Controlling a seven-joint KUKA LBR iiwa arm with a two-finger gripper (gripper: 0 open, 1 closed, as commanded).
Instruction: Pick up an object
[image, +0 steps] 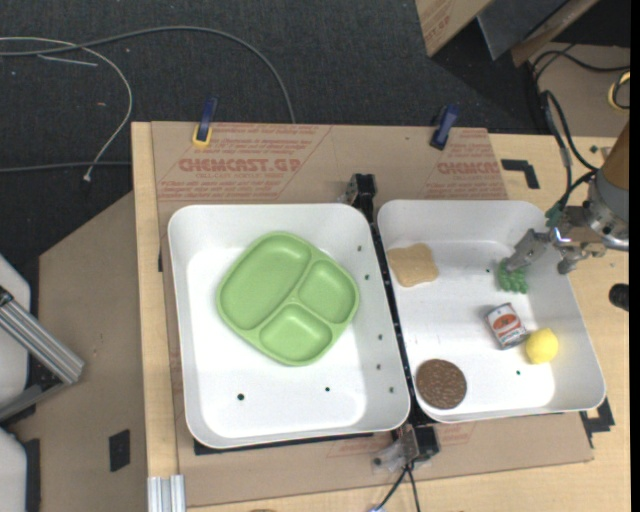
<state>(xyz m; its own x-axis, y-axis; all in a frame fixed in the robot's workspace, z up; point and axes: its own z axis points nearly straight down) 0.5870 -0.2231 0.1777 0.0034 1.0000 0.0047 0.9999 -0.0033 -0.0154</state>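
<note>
Dark carpet floor (90, 120) all around, crossed by thin grey cables (120, 75). Brown cardboard sheet (300, 160) covering the bench, clipped at the far edge by two blue clamps (206, 120). Cardboard box (450, 20) at top right. Metal rail (35, 335) at left.

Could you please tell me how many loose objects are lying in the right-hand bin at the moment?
5: a tan bread slice far left, a green piece under the pincer, a small can, a yellow lemon, a brown disc near left.
</note>
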